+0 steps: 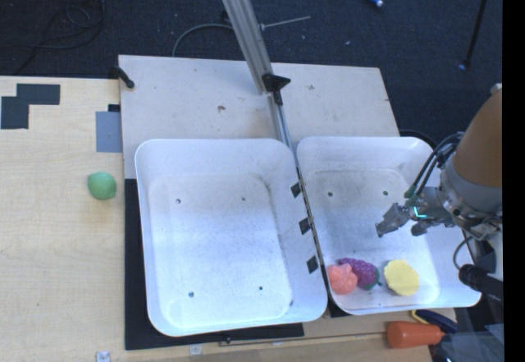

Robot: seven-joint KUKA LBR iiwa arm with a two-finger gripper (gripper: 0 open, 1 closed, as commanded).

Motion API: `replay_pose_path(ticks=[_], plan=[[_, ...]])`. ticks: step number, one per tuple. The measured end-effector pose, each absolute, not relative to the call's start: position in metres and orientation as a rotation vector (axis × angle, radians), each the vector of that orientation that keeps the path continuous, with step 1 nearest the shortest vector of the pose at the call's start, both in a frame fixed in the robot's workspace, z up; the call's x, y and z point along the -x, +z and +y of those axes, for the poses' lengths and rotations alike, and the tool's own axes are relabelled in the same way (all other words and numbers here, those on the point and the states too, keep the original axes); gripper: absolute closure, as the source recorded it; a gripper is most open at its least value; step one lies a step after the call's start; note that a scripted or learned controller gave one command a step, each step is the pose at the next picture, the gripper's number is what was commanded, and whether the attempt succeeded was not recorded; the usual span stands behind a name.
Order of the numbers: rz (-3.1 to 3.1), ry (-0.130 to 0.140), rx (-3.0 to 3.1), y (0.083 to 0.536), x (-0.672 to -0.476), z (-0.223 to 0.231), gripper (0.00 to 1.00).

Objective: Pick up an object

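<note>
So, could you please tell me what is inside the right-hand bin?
In the right-hand bin, along its near edge: an orange-pink lump, a purple lump and a yellow one. The end effector hides some floor beneath it.

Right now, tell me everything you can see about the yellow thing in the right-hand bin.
The yellow object is a small, rounded, matte lump, pale lemon in colour, with a slightly lumpy outline. It lies on the floor of the right bin, near its front edge. A purple object sits just to its left, with a narrow gap between them. The gripper hangs above and behind it, not touching it.
</note>
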State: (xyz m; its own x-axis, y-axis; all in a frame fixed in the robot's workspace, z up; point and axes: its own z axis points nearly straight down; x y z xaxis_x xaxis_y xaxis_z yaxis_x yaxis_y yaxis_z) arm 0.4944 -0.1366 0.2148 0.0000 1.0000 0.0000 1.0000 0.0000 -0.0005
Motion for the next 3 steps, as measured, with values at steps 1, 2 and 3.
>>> replay_pose_path(ticks=[1, 2, 3], plan=[[-2.221, 0.001, 2.221, 0.215, -0.494, -0.137, 0.00], [-2.218, 0.005, 2.219, 0.155, -0.493, -0.144, 0.00], [-2.218, 0.005, 2.217, 0.096, -0.487, -0.138, 0.00]])
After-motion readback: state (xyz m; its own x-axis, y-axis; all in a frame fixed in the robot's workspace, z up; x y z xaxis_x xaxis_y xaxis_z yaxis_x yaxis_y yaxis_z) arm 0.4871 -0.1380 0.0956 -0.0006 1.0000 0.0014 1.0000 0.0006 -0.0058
